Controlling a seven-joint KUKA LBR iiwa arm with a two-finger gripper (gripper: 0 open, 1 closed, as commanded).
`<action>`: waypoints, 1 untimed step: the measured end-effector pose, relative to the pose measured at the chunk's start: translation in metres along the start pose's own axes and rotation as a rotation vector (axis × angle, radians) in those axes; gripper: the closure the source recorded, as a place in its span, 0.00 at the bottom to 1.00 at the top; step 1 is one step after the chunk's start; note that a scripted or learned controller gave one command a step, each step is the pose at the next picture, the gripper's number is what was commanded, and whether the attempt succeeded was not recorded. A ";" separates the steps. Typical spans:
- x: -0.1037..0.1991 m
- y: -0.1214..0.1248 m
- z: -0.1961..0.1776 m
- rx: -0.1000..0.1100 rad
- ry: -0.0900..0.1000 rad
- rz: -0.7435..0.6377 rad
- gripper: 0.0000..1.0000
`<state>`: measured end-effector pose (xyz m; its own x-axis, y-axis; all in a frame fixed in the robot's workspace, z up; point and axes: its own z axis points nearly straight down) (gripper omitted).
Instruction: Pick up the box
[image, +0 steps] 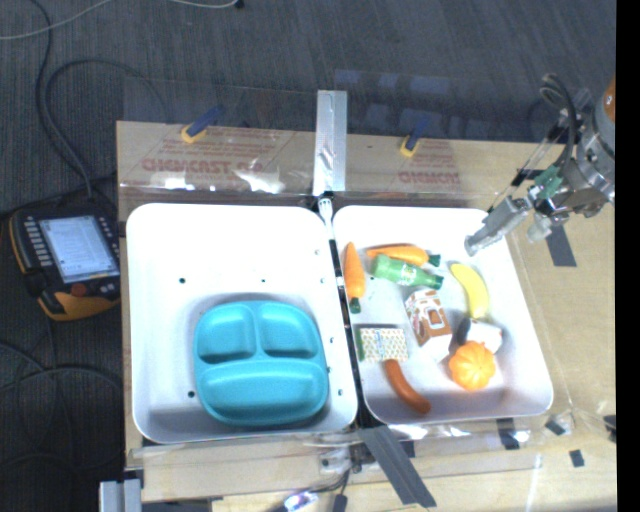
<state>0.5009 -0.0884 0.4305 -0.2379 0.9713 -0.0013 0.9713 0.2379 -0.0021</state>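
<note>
Camera view looks down at a slant on a wooden bench carrying two shallow white bins side by side. In the left white plastic bin lies a turquoise plastic tray with three compartments, resting toward the near right part of that bin, its right edge close to the divider between the bins.

The right white plastic bin holds a cluster of toy groceries. An orange carrot lies along its left wall. Beside it, toward the far side, are a second orange oblong piece and a green bottle lying on its side. A yellow banana lies to the right of the bottle. A small white and brown carton box, tilted, sits near the middle of the bin, just below the bottle and left of the banana. Left of it and nearer is a flat green-patterned square packet, and below that a brown sausage-shaped piece. A round orange fruit sits at the near right, touching a small white and dark object above it.

The grey two-finger gripper hangs over the far right corner of the right bin, well apart from the carton box. Whether it is parted or closed cannot be told, and nothing is seen in its grasp.
</note>
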 end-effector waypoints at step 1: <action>0.094 0.008 -0.004 -0.003 0.000 -0.063 0.00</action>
<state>0.4864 0.0053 0.4345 -0.2987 0.9543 -0.0010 0.9543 0.2988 0.0012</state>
